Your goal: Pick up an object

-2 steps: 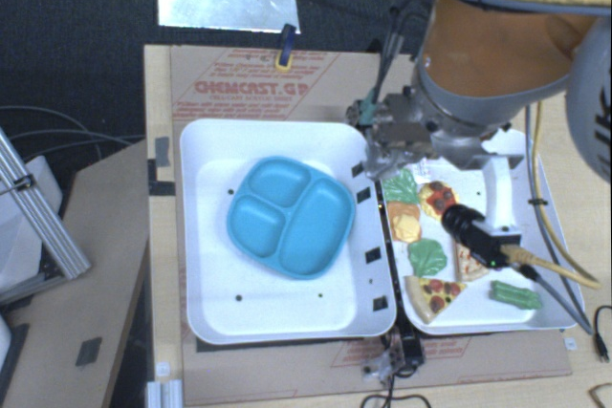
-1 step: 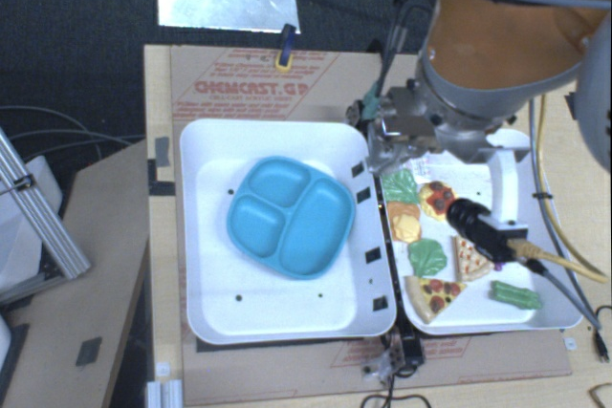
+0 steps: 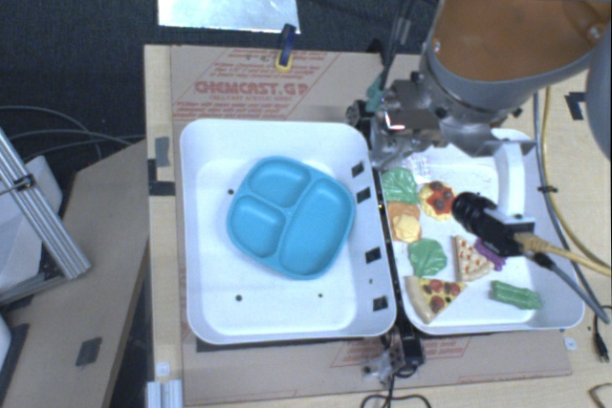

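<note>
Camera view: hand (image 3: pixel 394 146) low over right bin's (image 3: pixel 555 315) far-left corner, toy food (image 3: pixel 421 205) just beside

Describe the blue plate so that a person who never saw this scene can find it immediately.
Look at the left white bin. The blue plate lies alone near its middle, divided into three compartments. The toy food pieces all lie in the right white bin, so nothing resembles it.
</note>
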`<action>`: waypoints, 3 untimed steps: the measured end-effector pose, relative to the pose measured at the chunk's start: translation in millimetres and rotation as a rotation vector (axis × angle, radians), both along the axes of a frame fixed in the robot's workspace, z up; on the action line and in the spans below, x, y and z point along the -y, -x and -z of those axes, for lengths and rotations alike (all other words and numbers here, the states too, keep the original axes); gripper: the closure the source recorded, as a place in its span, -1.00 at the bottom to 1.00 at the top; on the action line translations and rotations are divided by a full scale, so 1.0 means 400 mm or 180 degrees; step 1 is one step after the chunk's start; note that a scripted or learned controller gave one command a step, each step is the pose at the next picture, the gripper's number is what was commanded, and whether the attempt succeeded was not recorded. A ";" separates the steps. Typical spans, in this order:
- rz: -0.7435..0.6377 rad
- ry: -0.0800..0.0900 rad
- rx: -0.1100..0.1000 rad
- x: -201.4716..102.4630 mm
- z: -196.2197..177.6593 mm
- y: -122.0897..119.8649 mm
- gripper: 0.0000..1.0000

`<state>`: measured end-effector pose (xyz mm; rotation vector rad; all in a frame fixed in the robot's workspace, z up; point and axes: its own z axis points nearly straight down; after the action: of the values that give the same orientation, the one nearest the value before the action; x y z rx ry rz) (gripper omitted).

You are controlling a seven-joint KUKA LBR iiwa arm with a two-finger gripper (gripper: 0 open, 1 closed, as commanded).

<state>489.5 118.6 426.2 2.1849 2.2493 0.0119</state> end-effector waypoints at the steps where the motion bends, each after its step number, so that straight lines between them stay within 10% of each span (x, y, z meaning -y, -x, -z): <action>1: -0.0018 -0.0001 0.0007 0.000 -0.027 -0.002 1.00; 2: 0.0076 -0.0006 0.0009 0.019 -0.286 -0.041 1.00; 3: 0.0069 -0.0001 -0.0026 -0.088 -0.272 0.010 1.00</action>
<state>485.7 153.8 534.8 2.2135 2.2297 0.0031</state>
